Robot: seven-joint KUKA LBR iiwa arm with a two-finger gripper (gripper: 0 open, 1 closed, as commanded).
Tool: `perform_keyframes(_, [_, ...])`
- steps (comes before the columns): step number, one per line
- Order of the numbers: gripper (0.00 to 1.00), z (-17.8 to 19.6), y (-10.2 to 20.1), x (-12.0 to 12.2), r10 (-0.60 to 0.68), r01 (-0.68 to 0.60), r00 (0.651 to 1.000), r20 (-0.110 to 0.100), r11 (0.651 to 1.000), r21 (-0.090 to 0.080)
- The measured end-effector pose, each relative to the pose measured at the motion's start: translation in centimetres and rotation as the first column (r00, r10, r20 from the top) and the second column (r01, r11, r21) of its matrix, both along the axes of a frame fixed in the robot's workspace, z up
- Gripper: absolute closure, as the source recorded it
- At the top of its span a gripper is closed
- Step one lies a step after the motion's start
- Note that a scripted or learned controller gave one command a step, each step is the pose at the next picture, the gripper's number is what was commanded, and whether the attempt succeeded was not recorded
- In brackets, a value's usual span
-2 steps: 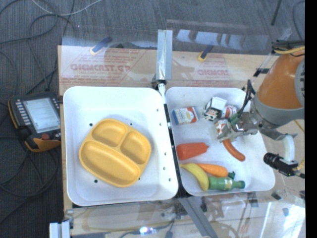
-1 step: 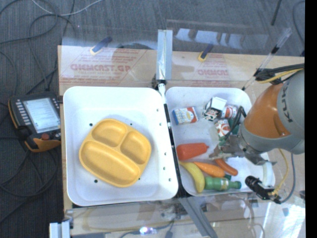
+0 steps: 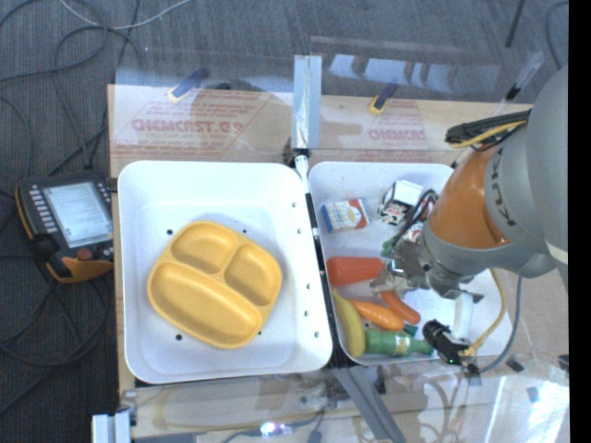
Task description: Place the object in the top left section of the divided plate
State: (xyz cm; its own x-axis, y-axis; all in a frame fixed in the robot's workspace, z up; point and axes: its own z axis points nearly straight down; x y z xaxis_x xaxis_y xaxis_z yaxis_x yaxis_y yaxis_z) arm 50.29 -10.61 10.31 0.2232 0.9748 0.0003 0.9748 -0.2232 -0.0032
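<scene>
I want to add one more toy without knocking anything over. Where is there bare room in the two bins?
The left bin has bare floor all around the yellow divided plate, widest along its top edge. The right bin is crowded: carrots, banana, green bottle, small box, and the arm over it.

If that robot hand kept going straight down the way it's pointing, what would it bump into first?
Probably the carrots in the right bin: the hand hangs right over them, beside the red block. Depth is hard to judge from above.

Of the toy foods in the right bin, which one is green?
The green bottle lying along the right bin's near edge; the carrots beside it are orange and the banana yellow.
</scene>
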Motion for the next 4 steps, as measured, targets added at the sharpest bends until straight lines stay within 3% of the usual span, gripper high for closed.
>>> perform_keyframes(1, [1.00,7.9,6.7,2.6,-0.002,0.002,1.000,-0.001,1.000,-0.003])
perform_keyframes(2, [1.00,7.9,13.1,6.0,0.255,-0.255,0.967,-0.002,0.967,-0.003])
perform_keyframes(3, [1.00,7.9,19.3,12.3,0.374,-0.374,0.928,-0.002,0.928,-0.005])
perform_keyframes(4, [1.00,6.0,26.4,15.1,0.617,-0.617,0.787,-0.001,0.787,-0.004])
